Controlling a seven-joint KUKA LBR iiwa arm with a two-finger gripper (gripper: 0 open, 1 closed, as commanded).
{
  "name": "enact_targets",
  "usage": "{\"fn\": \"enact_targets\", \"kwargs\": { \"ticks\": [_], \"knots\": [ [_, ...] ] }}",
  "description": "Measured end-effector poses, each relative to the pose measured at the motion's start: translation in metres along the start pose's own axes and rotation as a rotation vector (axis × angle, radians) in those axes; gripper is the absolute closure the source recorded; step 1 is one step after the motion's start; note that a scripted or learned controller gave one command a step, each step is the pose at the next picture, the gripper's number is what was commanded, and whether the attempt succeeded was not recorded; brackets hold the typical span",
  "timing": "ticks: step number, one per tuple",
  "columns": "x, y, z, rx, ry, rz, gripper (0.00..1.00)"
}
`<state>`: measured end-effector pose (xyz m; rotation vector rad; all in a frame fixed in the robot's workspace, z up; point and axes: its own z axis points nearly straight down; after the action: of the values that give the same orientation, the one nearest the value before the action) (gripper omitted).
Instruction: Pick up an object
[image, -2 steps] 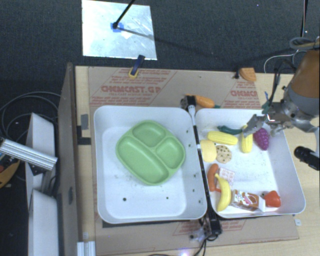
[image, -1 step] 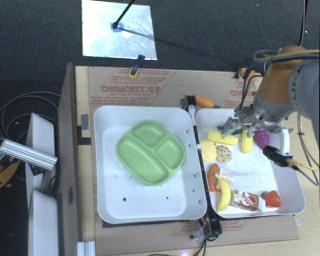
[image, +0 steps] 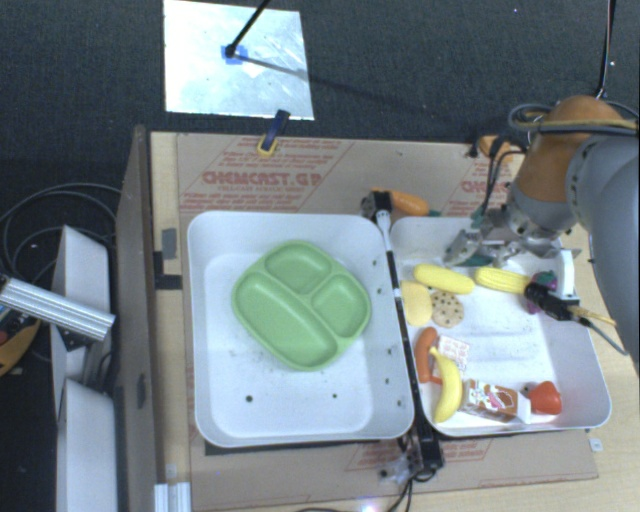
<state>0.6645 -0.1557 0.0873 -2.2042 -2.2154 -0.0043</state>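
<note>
The gripper (image: 487, 248) hangs low over the right bin (image: 580, 375) at its twelve o'clock end, fingers spread, nothing between them. A corn cob (image: 500, 279) lies just at six o'clock of it, a yellow banana-like piece (image: 443, 278) at eight. The cardboard-covered tabletop (image: 300, 170) carries both bins. The left bin (image: 220, 400) holds a green divided plate (image: 300, 303).

Green divided plate (image: 300, 303) in L bin (image: 215, 400); cables (image: 40, 235) far L
</note>
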Motion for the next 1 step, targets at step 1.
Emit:
{"fn": "enact_targets", "kwargs": {
  "ticks": [1],
  "knots": [
    [-0.0022, -0.0038, -0.0068, -0.002, -0.012, 0.002, 1.0]
  ]
}}
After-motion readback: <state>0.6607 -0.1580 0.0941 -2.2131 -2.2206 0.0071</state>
